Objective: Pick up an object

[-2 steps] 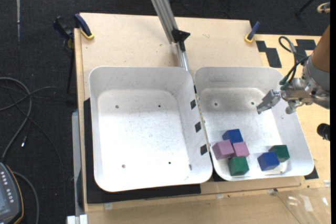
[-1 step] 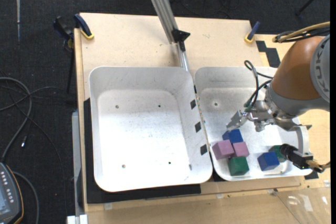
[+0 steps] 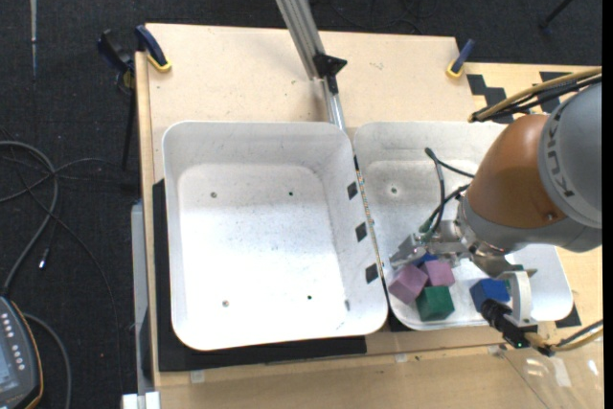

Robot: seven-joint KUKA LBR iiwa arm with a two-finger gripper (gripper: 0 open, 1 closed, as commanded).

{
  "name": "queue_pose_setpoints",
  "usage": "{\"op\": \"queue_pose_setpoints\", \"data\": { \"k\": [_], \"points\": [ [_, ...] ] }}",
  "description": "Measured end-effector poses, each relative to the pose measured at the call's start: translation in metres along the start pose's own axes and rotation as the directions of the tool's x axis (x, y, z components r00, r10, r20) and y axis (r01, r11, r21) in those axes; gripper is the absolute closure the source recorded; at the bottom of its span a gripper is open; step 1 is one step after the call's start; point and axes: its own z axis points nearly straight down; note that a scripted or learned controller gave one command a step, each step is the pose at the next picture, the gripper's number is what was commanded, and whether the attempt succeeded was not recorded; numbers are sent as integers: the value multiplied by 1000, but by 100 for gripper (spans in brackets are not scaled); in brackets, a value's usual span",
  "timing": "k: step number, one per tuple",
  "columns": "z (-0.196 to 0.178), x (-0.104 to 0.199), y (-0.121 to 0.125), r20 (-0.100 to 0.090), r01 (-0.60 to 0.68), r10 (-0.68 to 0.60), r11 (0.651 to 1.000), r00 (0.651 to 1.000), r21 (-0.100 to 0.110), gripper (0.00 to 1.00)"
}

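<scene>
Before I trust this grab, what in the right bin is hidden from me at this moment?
- Claw: the wrist covers it from above, so open or shut cannot be told.
- Right bin: the arm hides its right part.
- Blue block: partly behind the arm.
- Purple blocks and green block: whether the claw touches any is too small to tell.

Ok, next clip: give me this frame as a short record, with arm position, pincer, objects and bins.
arm: reaches in from the right, over the right bin
pincer: low above the blocks at the right bin's near left corner; grasp not discernible
objects: two purple blocks, green block, blue block, clustered together
left bin: white, speckled floor
</scene>
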Motion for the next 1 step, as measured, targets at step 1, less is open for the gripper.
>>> {"op": "queue_pose_setpoints", "data": {
  "k": [1],
  "points": [
    [-1, -6, 1, 0, 2, -2, 1000, 1000, -5, 0]
  ]
}}
